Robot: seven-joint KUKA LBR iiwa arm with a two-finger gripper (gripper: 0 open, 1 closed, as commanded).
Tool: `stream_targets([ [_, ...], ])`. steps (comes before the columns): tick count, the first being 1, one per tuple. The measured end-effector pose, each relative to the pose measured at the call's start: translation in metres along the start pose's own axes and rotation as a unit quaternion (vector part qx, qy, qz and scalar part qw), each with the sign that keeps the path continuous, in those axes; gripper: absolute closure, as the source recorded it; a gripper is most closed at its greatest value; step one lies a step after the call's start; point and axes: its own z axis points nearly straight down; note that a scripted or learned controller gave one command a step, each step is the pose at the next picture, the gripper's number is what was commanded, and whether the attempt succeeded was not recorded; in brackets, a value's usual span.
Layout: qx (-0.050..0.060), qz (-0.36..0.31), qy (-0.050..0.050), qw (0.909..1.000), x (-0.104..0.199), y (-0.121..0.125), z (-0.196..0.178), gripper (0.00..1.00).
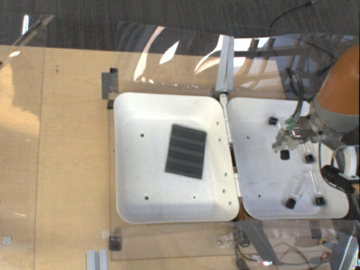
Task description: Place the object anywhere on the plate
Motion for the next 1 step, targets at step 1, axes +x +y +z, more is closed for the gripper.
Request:
stream_targets([
  [1, 0.001, -0.061, 0.001, 0.9981, 0.1096, 0.0740, 0.0238, 1.00],
])
